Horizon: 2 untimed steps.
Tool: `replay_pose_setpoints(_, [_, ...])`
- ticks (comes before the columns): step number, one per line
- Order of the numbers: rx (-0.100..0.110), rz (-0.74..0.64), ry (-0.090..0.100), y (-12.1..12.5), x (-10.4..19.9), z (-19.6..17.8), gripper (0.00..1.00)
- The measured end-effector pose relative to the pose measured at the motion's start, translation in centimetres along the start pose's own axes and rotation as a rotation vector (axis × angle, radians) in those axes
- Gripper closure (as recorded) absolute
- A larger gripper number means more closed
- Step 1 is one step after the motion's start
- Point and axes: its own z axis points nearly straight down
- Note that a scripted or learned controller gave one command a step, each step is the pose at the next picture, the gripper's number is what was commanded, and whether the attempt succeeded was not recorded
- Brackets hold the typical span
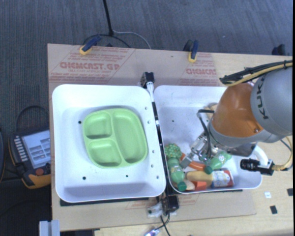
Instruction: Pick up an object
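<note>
On the right white bin, the claw hangs over heaped toy food; grip unclear.

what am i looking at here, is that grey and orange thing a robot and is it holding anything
Yes. It is a grey robot arm with an orange band, reaching in from the right. One camera looks down at a slant on a bench with two shallow white bins. The left white bin holds a light green divided plastic tray. The right white bin holds a pile of small toy foods in its near corner. The arm's two-finger gripper is down over that pile. Whether it holds anything is hard to tell.
</note>
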Motion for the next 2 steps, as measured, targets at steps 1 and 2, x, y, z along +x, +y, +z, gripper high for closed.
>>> replay_pose_setpoints(1, [-0.001,0.0,-0.001,0.03,-0.03,-0.01,0.0])
replay_pose_setpoints(2, [-0.001,0.0,-0.002,0.04,-0.04,-0.01,0.0])
